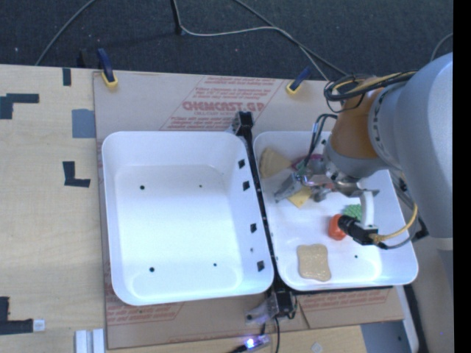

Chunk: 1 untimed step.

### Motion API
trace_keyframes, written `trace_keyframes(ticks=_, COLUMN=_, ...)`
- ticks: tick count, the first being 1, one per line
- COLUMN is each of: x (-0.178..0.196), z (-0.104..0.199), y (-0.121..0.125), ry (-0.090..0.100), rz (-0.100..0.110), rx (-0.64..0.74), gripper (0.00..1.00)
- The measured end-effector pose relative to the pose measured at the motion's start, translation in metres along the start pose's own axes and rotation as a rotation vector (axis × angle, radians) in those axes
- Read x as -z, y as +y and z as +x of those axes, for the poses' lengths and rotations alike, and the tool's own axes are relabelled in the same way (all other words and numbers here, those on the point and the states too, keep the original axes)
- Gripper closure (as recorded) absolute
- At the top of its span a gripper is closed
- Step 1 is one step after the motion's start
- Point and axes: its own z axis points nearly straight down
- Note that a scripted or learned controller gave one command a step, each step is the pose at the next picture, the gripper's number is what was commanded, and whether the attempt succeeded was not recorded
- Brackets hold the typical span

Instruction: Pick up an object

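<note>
White plastic, two shallow bins side by side on a cardboard sheet (pixel 213 105) that covers the pale wooden tabletop (pixel 40 190). Left white bin (pixel 176 219): bare floor with four small dark holes. Right white bin (pixel 383 271): five loose items counted.

One pale yellow wedge-shaped piece (pixel 270 160) near the bin's far left corner. One small bright yellow piece (pixel 300 198) just nearer than that, close under the pincer. One tan, toast-like slab (pixel 313 262) by the near edge, well apart from the others. One orange-red rounded object (pixel 336 227) mid-bin, right of centre. One small green textured object (pixel 353 211) just beside the orange-red one, partly covered by the arm's hardware.

Grey arm with orange band (pixel 353 127) comes in from the right edge and hangs over the far half of the right bin. Pincer (pixel 293 186) low over the two yellow pieces; whether its fingers are apart or together cannot be told, and nothing is visibly between them.

Two blue-and-yellow clamps (pixel 107 73) at the cardboard's far edge, one toward each far corner. One black cable (pixel 176 20) loops across the dark floor beyond.
</note>
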Motion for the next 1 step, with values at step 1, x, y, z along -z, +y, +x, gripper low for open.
trace_keyframes(ticks=1, x=0.0106, z=-0.0006, y=-0.0010, ry=-0.002, rz=-0.002, rx=-0.001, gripper=1.00)
